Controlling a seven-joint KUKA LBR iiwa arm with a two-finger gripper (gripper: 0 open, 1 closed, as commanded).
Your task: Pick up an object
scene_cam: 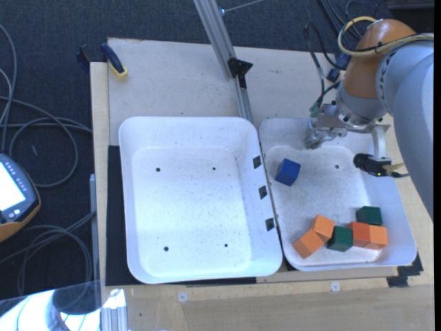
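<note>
A blue cube lies alone in the right bin, near its left wall. Several orange and green blocks cluster at the bin's front: an orange block, a green block, another orange block and a dark green block. My gripper hangs over the back of the right bin, up and to the right of the blue cube, with nothing seen in it. Its fingertips are small and blurred against the bin.
The left bin lies beside the right one. A slanted metal rail crosses the bench behind the bins. A blue and yellow tool rests at the bench's back left corner. Cables trail on the floor at left.
</note>
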